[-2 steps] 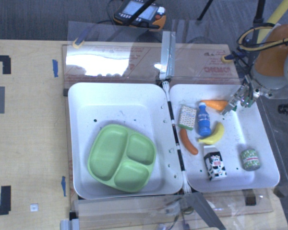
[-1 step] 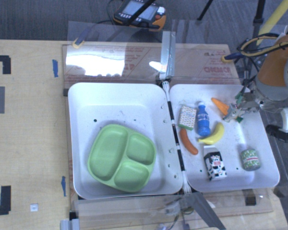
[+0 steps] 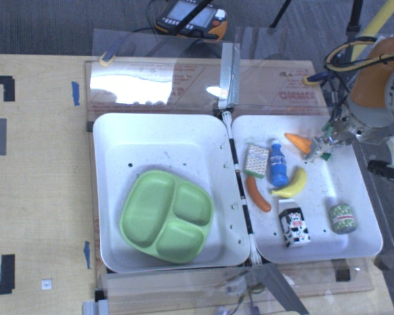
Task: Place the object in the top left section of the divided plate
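The green divided plate (image 3: 165, 215) lies in the left bin (image 3: 118, 143), with one long section on its left and two smaller ones on its right. My gripper (image 3: 325, 147) hangs low over the far right corner of the right bin (image 3: 361, 176). It is right at the leafy end of an orange carrot (image 3: 297, 141), which lies on the bin floor. I cannot make out whether it touches the carrot.
The right bin also holds a blue bottle (image 3: 278, 164), a banana (image 3: 291, 184), a small speckled box (image 3: 255, 159), a sausage (image 3: 258, 194), a cow-print carton (image 3: 293, 226) and a green can (image 3: 342, 217). A metal divider (image 3: 240, 195) separates the bins.
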Robot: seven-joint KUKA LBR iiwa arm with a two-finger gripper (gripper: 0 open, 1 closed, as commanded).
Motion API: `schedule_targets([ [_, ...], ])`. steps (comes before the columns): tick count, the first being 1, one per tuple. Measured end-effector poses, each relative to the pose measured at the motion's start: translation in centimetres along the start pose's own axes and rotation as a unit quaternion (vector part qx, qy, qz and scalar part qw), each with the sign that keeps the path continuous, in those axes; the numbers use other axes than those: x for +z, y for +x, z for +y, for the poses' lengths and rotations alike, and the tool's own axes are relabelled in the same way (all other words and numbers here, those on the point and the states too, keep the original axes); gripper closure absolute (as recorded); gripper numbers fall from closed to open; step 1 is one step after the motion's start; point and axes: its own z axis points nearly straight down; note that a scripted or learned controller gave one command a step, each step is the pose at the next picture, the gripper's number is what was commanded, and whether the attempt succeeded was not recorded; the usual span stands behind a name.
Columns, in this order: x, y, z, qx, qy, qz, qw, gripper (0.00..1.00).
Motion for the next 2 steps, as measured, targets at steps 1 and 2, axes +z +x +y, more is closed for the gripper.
schedule_targets([
  [1, -0.05, -0.25, 0.53, -0.08, -0.005, -0.004, 0.9967, 1.0],
  [2, -0.1, -0.25, 0.73, -0.127, -0.009, -0.006, 0.9918, 1.0],
])
